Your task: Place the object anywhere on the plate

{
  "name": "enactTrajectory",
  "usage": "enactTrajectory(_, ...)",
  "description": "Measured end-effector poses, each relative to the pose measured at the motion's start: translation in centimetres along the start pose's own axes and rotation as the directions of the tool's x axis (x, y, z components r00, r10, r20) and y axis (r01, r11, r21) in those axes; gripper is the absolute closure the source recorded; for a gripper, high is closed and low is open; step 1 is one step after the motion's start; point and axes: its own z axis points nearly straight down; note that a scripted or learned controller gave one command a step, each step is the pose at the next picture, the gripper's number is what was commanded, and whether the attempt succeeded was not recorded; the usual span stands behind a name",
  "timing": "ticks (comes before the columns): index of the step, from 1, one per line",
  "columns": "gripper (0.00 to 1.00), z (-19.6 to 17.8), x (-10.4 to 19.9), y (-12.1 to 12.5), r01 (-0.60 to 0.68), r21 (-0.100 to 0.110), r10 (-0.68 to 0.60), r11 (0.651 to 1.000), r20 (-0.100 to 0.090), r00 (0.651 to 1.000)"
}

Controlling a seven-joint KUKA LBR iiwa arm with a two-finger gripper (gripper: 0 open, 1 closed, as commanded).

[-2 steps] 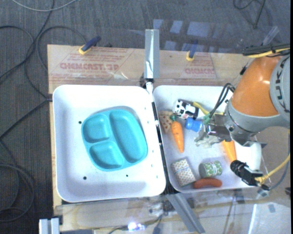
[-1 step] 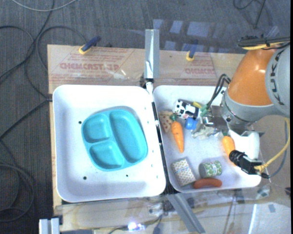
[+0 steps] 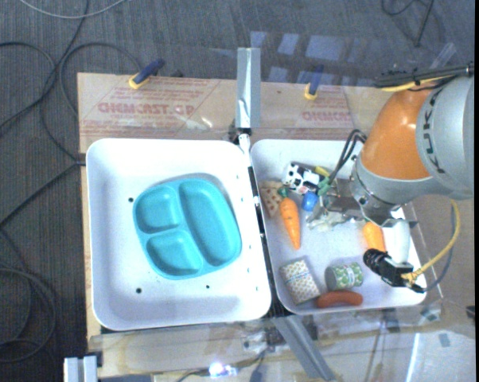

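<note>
Nearest the camera, at the lower edge of the right white bin [image 3: 418, 249], lie a red sausage-shaped toy [image 3: 339, 298], a green-labelled small can [image 3: 345, 276] and a patterned beige block [image 3: 299, 280]. Above them sit an orange carrot toy [image 3: 290, 221] and a black-and-white cow figure [image 3: 301, 178]. A turquoise three-compartment plastic plate [image 3: 188, 226] rests centre-left of frame in the left white bin [image 3: 112, 293], with nothing on it.

The grey arm with orange band [image 3: 399, 146] enters from the right; its pincer [image 3: 329, 205] hangs low over the clutter at the right bin's upper middle, just right of the carrot. Whether the pincer is spread or pressed together cannot be told, and nothing is visibly held, so the task's object is judged to be among the toys in the right bin.

Recommended practice: settle on one isolated item, close squarely across its narrow axis, lift clear of the dividing rims, then lower over a plate compartment before release.
</note>
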Motion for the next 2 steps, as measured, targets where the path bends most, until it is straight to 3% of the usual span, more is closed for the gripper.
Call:
enactTrajectory(1, 1.00, -3.5, -2.2, -3.6, -0.037, 0.001, 0.037, 0.999, -0.003, 0.999)
enactTrajectory(2, 1.00, -4.8, -5.4, -2.5, -0.018, -0.001, 0.018, 1.000, -0.003, 1.000)
